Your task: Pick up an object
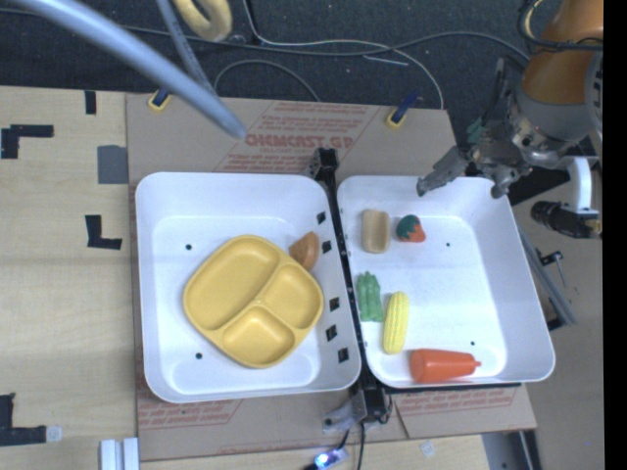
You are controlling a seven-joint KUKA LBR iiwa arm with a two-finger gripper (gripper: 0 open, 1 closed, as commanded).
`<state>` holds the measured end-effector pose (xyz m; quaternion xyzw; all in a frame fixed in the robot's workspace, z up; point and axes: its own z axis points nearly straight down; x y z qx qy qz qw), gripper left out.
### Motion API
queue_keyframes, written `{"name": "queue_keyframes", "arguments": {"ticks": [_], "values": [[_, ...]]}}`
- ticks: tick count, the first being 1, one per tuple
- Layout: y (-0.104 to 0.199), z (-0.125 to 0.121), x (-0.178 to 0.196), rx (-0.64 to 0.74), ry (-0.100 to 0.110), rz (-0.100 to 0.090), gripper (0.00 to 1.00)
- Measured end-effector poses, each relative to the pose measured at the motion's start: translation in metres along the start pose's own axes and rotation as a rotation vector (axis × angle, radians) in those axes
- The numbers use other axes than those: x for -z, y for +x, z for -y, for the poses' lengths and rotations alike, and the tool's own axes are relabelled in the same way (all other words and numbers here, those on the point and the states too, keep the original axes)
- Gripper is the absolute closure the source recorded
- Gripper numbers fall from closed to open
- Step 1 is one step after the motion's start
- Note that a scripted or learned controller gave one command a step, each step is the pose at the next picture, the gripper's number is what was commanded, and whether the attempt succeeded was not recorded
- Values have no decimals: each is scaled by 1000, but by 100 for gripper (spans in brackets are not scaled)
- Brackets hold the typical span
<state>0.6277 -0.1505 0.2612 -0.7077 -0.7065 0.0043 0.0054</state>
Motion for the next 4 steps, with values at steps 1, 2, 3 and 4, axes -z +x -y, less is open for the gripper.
{"name": "queue_keyframes", "arguments": {"ticks": [1, 2, 3, 4], "values": [[0, -2, 8, 3, -12, 2, 0], [11, -1, -44, 4, -7, 2, 0], [9, -1, -88, 2, -7, 3, 0], [2, 1, -151, 2, -5, 2, 0]]}}
